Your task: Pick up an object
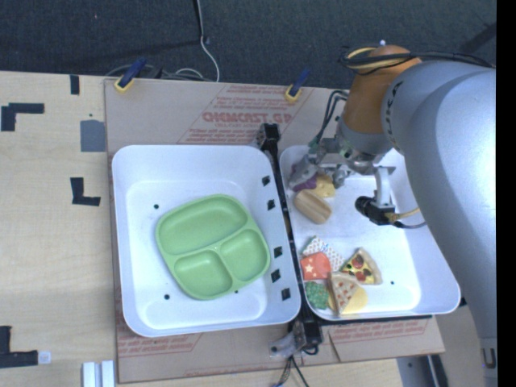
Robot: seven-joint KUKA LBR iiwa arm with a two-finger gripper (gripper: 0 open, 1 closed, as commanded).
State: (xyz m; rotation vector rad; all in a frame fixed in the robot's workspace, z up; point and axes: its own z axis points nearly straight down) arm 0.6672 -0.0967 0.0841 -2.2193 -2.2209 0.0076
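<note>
In the left bin (129,184) lies a pale green divided plate (213,245), smooth moulded plastic with three shallow wells, near the middle and turned a little askew; it is nothing I reach for now. A black divider strip marks where the two bins meet. In the right bin (419,256) my work sits close against that inner wall. My gripper (316,170) hangs over the far left corner of this bin, and I cannot tell from here how it is set. Just beneath and beside it is a small yellow lump (325,187), rounded and soft-looking, and touching that, toward the near side, a tan bread roll (313,206), an oval with a matt crust, its long axis running slantwise from the inner wall toward the bin's middle. So the roll lies just nearward of my gripper, and I judge a short drop and a grasp across its narrow width would suit. Farther toward the near left corner lies a cluster of flat toy foods (334,279): a chequered piece, a red one, a green one and two pizza wedges, well apart from my wrist.
</note>
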